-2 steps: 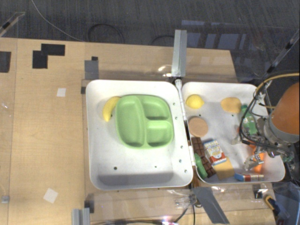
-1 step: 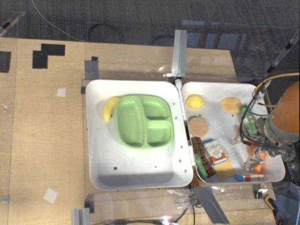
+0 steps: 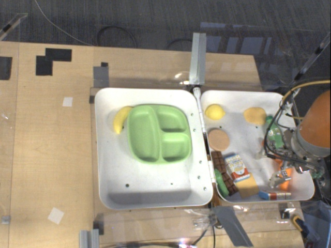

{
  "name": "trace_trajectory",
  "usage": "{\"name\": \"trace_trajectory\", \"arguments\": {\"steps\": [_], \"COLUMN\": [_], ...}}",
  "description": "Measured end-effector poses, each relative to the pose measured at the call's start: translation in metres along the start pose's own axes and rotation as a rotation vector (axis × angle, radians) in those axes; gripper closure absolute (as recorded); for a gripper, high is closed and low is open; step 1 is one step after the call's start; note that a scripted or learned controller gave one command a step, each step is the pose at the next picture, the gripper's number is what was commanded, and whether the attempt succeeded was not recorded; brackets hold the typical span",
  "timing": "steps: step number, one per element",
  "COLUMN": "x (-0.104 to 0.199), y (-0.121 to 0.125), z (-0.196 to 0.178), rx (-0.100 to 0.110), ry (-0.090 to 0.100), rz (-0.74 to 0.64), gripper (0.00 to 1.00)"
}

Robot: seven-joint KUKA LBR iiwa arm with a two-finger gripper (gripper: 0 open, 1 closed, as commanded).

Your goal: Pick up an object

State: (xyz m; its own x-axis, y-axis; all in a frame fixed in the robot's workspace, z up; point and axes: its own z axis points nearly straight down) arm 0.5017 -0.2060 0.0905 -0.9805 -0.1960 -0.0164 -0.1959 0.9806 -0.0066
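A wooden desk [image 3: 46,154] carries two shallow white bins side by side, the left bin [image 3: 150,190] and the right bin [image 3: 235,99]. In the left bin a green divided tray [image 3: 158,133] lies face up with a yellow banana [image 3: 120,119] tucked against its left edge. The grey arm with its orange band [image 3: 316,120] reaches in from the right over the right bin's far side, and its tool [image 3: 282,177] hangs low above the bin's right-hand corner; whether the tool is apart or together cannot be told from this angle. Candidates for picking lie scattered in the right bin: a yellow lemon [image 3: 214,111] near the top left, an orange-yellow round fruit [image 3: 254,115] beside it, a tan disc [image 3: 219,138] below, then a chocolate bar [image 3: 222,172], a small carton [image 3: 236,168] and a yellow block [image 3: 247,186] clustered along the bottom edge, with a marker-like stick [image 3: 274,195] just under the tool.
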Motion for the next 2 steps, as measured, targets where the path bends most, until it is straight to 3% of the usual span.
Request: {"name": "trace_trajectory", "arguments": {"steps": [2], "x": [0.0009], "y": [0.0003], "z": [0.0], "rx": [0.0], "ry": [0.001], "rz": [-0.015], "gripper": [0.0]}}
